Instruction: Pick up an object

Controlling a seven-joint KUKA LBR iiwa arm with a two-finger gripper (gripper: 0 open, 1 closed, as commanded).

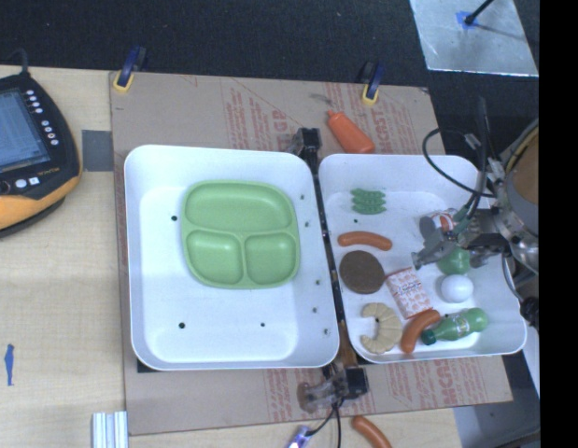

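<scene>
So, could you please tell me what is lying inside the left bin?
The left bin holds a green divided plate with nothing in its three compartments. Whatever lies beneath the plate is covered.

A teach pendant [22, 152] lies left of the bins; blue clamps [130, 67] pin the cardboard sheet [223, 110].

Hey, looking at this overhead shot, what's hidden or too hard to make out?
- Gripper: small and blurred among cables in the right bin; open or shut is unclear.
- Green ball: partly covered by the gripper; a grasp can't be confirmed.
- Wrapper: print too small to read.
- Pendant: cut off by the left edge.
</scene>
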